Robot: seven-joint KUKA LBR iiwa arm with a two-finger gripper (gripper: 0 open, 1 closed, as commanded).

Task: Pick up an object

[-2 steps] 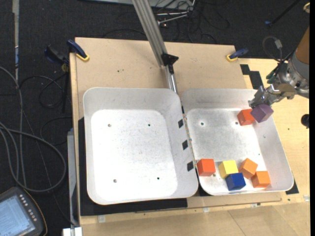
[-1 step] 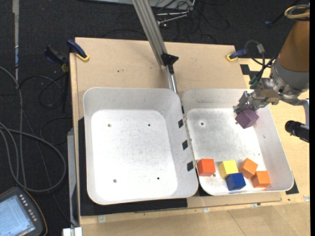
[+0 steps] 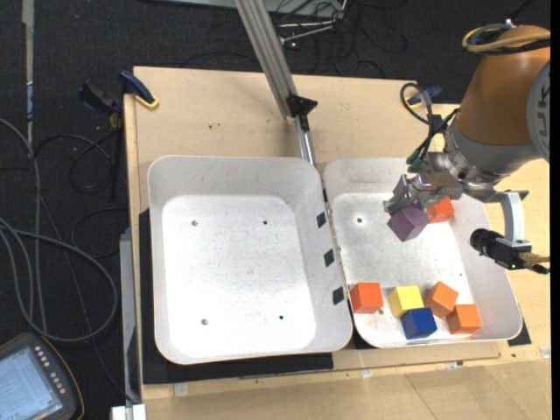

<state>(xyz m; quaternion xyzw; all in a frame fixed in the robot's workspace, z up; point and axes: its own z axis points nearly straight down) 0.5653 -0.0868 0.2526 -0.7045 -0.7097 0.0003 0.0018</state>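
Claw [image 3: 409, 201] of the grey arm hangs over the right white bin [image 3: 499, 326] near the counter's right edge, fingers closed on a purple cube [image 3: 408, 223], beside a small orange block [image 3: 440, 207].

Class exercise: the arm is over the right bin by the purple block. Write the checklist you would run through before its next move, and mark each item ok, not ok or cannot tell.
1. Hand is over the right bin: ok.
2. Purple block is at the hand: ok.
3. Purple block is gripped between the fingers: cannot tell.
4. Orange block beside the hand is out of its way: cannot tell.
5. Other blocks sit apart near the front wall, orange cube, yellow cube, blue cube: ok.
6. Left bin is reachable as a drop place: cannot tell.
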